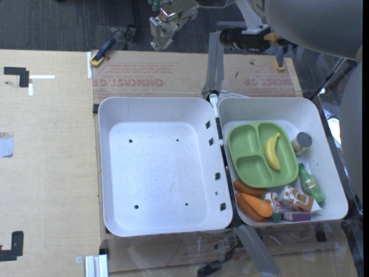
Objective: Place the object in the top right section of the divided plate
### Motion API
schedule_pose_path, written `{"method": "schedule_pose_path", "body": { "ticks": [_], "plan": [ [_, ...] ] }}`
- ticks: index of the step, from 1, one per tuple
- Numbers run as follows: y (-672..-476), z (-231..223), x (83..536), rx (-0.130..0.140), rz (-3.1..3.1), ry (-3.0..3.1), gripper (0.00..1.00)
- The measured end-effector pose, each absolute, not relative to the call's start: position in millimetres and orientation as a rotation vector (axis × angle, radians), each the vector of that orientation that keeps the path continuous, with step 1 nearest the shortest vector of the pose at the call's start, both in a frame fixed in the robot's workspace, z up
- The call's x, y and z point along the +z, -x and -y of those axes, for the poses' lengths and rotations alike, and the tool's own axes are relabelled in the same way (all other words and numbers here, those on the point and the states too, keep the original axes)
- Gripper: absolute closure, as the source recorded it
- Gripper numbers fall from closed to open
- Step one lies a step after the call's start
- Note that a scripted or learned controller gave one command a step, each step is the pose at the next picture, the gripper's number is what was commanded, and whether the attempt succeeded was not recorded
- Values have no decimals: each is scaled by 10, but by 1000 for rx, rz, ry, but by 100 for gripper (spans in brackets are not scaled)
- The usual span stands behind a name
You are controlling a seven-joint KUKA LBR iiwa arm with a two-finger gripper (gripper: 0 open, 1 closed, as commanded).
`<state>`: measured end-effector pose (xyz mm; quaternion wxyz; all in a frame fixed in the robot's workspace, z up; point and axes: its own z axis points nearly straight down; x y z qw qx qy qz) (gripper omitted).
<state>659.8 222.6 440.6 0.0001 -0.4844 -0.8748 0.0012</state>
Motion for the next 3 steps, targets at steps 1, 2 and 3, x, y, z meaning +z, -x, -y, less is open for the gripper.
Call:
{"method": "schedule_pose_path", "body": {
  "ticks": [1, 2, 3],
  "plan": [
    [-6600, -2207, 4414, 1, 3048, 765, 100],
    [-6487, -2280, 4424, -1, 3143, -75, 100],
    [-6602, -2282, 4420, -2, 3139, -213, 100]
  ]
}}
